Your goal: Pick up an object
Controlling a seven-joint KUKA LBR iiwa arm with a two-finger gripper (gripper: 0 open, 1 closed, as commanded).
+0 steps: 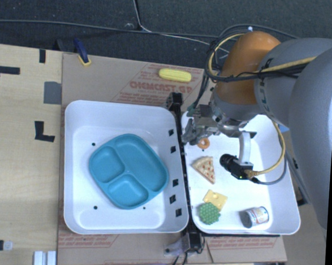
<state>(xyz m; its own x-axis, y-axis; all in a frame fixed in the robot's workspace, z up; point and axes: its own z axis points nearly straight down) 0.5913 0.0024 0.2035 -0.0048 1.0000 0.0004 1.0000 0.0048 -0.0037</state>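
Observation:
In the right bin, my gripper hangs low over the far left corner, close to the wall between the bins. A small brown ring lies right beside it, just below the tip; whether they touch is unclear. Nearer the front lie a pizza slice, a yellow cheese wedge, a green knobbly ball and a silver can on its side.
The left bin holds a blue divided plate. A yellow banana-shaped object rests on the cardboard behind the bins. The big grey arm with its orange band overhangs the right bin's far side.

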